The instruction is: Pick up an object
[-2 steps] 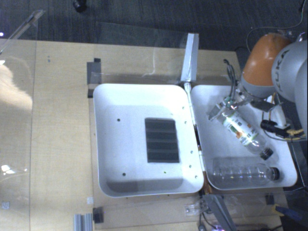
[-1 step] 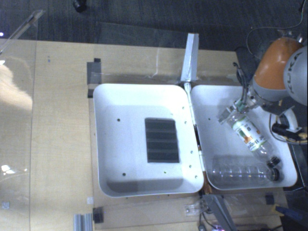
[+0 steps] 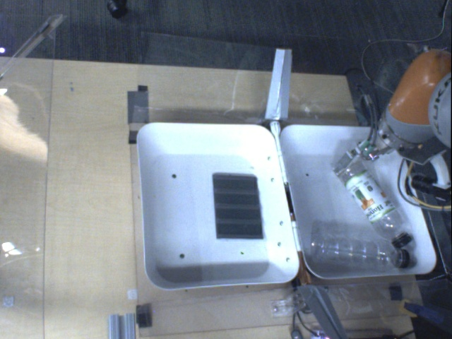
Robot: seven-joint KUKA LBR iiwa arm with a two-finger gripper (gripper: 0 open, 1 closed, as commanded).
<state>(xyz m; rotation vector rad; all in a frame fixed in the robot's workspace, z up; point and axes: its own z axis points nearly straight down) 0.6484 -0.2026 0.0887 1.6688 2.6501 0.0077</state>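
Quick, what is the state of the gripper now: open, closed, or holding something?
Gripper: cannot be told; it sits at the base end of the clear labelled bottle in the right bin.

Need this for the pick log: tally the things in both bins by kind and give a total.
Clear plastic bottles: 2, both in the right bin: one with a label, one lying along the near wall.
Dark ribbed rectangular pads: 1, in the left bin.
Total: 3
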